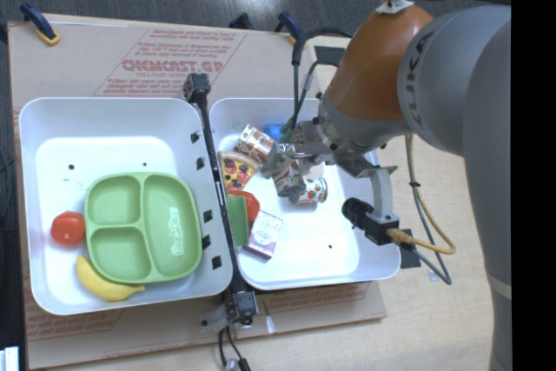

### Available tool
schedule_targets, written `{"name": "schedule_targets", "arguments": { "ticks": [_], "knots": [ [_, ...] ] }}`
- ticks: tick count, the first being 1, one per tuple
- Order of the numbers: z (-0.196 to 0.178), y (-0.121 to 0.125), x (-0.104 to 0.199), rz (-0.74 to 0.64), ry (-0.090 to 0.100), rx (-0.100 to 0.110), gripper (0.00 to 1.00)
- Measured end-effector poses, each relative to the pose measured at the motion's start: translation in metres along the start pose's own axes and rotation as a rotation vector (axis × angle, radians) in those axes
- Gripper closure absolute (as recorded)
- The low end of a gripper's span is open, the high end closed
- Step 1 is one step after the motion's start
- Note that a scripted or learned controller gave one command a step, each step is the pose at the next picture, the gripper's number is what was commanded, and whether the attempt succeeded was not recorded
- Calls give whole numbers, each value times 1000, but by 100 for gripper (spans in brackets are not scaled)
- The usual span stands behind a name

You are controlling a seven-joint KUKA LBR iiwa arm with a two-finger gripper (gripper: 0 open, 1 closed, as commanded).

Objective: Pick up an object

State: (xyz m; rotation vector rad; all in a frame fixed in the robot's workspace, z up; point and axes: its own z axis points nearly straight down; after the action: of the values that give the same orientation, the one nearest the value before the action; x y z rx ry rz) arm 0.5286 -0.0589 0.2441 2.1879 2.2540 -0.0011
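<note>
On bench (pixel 452 213), two white bins (pixel 52 126).

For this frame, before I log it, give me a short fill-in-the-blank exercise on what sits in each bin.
1. The green divided tray lies in the ____ bin.
2. The yellow fruit beside that tray, at its near corner, is a ____.
3. The round red fruit by the tray's left edge is a ____.
4. The arm reaches over the ____ bin, among small packets and a pizza slice toy.

Missing words: left; banana; tomato; right
</note>
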Motion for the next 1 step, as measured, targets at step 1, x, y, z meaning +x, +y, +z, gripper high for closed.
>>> {"name": "schedule_targets", "arguments": {
  "ticks": [1],
  "knots": [
    [-10, 1, 0, -5, 0, -1, 100]
  ]
}}
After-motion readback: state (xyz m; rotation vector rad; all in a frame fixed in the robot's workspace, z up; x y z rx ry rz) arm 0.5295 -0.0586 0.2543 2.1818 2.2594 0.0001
